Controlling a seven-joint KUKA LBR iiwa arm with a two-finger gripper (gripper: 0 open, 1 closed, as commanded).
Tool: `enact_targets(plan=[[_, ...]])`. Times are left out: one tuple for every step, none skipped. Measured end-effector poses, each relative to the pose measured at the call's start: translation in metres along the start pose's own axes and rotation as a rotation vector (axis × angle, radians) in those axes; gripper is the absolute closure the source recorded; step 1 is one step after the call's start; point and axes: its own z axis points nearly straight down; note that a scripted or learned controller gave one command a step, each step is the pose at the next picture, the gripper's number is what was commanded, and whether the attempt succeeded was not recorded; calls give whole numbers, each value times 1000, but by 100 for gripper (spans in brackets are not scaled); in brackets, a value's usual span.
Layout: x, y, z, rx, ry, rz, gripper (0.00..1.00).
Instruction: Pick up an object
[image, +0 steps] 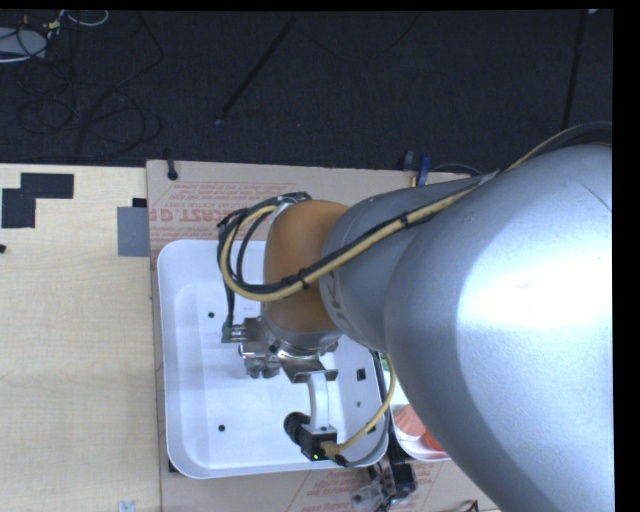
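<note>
Left bin (185, 400) is showing white floor with a couple of small dark specks, the rest sitting under the arm (480, 300). Gripper (268, 358) is hanging low over that bin's middle, below the orange band (300, 260); claw state I can't tell, the wrist is blocking it. An orange-and-white object (418, 438) is peeking out from under the arm just right of that bin, apart from the gripper.
</note>
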Motion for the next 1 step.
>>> enact_targets(plan=[[-58, -4, -82, -18, 5, 2, 100]])
